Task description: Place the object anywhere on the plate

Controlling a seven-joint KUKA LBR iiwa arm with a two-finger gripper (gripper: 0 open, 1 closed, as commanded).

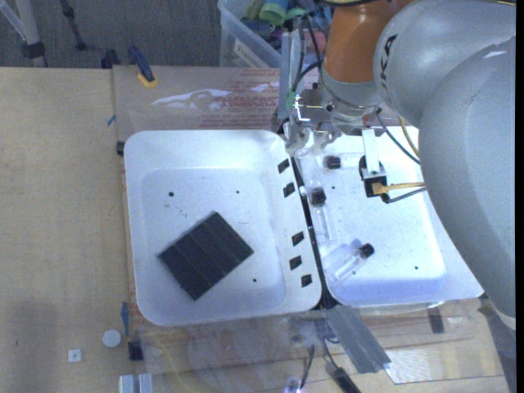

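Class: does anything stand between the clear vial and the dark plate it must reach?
Yes: the bins' adjoining walls run between the clear vial in the right bin and the dark plate in the left bin. Nothing else visible lies between them.

The plate (205, 255) is a dark, flat square with fine ridges across its surface. It lies turned like a diamond on the floor of the left bin, toward 6 o'clock. A small clear vial (350, 259) with black cap lies on its side in the right bin, toward 7 o'clock.
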